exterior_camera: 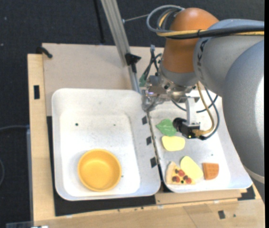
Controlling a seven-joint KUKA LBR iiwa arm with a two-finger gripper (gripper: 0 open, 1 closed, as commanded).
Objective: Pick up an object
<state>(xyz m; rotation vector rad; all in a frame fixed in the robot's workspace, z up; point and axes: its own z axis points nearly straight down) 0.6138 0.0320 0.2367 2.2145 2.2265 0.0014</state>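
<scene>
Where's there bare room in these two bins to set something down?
The left bin is bare across its upper part, above the yellow bowl. The right bin is crowded: green piece, pale yellow piece, pizza slice and orange block sit close together.

No writing, label or number could be read from where I stood. Dark marks on the grey arm casing (pixel 201 56), just beside its orange band (pixel 189 37), were too blurred to make out.

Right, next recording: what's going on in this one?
The grey arm reaches in from the right, its pincer over the far left corner of the right bin, just beyond a green leaf-shaped piece. No object can be seen in its grasp. A yellow bowl sits in the left bin.
</scene>
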